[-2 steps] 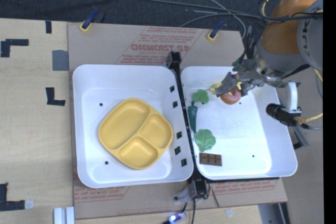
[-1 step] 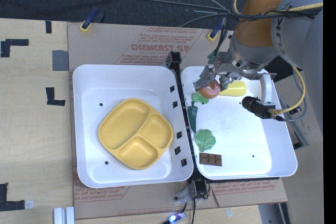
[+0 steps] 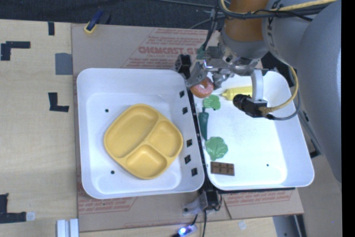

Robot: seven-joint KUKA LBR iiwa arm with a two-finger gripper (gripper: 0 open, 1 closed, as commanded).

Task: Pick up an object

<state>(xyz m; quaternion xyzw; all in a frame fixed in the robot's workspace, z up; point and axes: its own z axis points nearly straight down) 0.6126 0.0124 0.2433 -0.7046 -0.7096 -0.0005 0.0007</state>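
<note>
My gripper [image 3: 202, 75] hangs over the far left corner of the right bin [image 3: 277, 172], close to the wall between the two bins. Directly under it sits a small orange-red round object [image 3: 202, 87], partly covered by the gripper; whether it is gripped cannot be made out. Below that lie a small light green piece [image 3: 211, 102], a dark green long piece [image 3: 203, 122], a leafy green piece [image 3: 216, 147] and a brown chocolate bar [image 3: 223, 169]. A yellow piece [image 3: 237, 92] lies to the gripper's right.
The left bin [image 3: 91, 91] holds a yellow divided plate [image 3: 143, 141]. A black cable end [image 3: 248, 105] from the arm hangs over the right bin. The grey arm [image 3: 310, 36] covers the right bin's far right part.
</note>
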